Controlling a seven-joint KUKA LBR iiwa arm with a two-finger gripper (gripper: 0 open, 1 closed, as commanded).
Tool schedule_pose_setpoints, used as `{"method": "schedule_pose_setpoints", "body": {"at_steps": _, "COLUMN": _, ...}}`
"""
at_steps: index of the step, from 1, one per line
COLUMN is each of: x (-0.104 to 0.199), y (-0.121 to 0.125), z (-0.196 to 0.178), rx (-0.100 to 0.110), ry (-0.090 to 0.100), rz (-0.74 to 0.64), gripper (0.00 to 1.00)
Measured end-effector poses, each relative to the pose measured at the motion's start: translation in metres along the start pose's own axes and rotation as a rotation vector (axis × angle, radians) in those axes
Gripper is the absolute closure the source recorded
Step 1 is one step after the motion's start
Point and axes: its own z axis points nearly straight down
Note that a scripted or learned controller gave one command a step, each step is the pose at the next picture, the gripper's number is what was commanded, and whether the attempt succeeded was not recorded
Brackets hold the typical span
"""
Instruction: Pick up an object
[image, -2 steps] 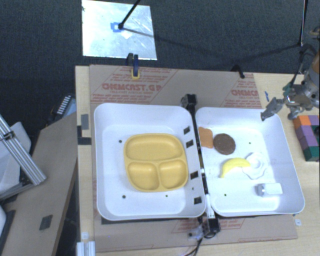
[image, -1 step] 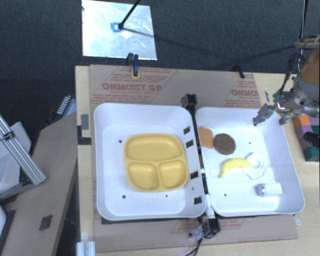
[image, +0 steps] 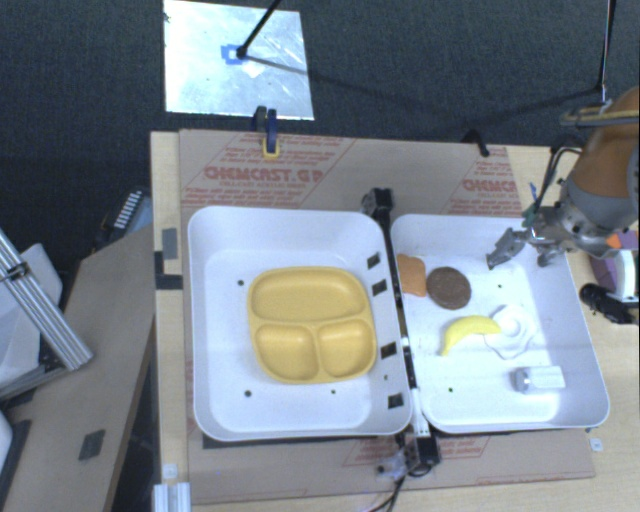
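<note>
Banana (image: 470, 331) lay in right bin (image: 570, 330), near-left of gripper (image: 522, 246).
Long axis ran left-right, curved; cookie (image: 449, 287) just beyond it. Fingers spread open, holding nothing, over bin's far side.

One camera sits fixed above the bench (image: 170, 300) and looks down on it at a slant, from some way off. Its frame takes in both white bins whole: the left bin (image: 215, 330) near the middle and the right bin (image: 565, 385) towards the right side. Dark floor (image: 80, 100) runs along the top of the frame, beyond the bench's far edge. The arm (image: 605, 175) enters from the right.
</note>
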Motion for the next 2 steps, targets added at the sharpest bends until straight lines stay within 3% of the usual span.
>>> {"method": "schedule_pose_setpoints", "body": {"at_steps": 1, "x": 0.0, "y": -0.01, "z": 0.055, "rx": 0.0, "ry": 0.0, "rz": 0.004, "gripper": 0.0}}
{"method": "schedule_pose_setpoints", "body": {"at_steps": 2, "x": -0.001, "y": -0.007, "z": 0.04, "rx": -0.009, "ry": -0.003, "rz": 0.003, "gripper": 1.0}}
